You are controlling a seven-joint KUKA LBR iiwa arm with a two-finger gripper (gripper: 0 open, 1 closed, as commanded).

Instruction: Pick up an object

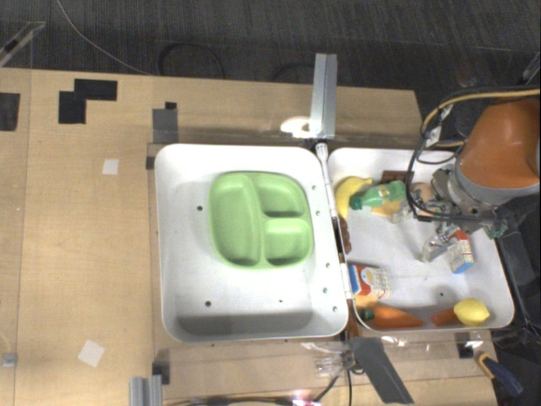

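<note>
While the grey arm (499,155) with its orange band reaches in from the right edge of the table (76,244), its hand (439,245) hangs over the right white bin (423,282), toward that bin's right half. Whether the hand is apart or together cannot be told, as it is small and blurred against the bin floor.

Just beside the hand, toward the bin's right wall, lies a small white, red and blue item (461,254); whether the two touch cannot be told. Well apart from the hand, near the bin's far left corner, a yellow banana-like fruit (348,194) lies against a green bottle (380,196) with a yellow cap end. Near the left wall, toward the near side, sits a small printed packet (370,281) in red, white and blue. Along the near wall lie an orange carrot (396,316), a second small orange piece (444,316), and a yellow lemon (472,312) in the near right corner.

The middle of the right bin's floor, between the hand and the packet, is bare white.

The left white bin (182,227) holds a green divided tray (259,218), lying flat near its middle, with bare floor all around it, widest along the near wall.

A metal post (325,91) stands at the far end of the seam between the two bins. Black cables (418,172) loop by the arm, over the right bin's far side.
</note>
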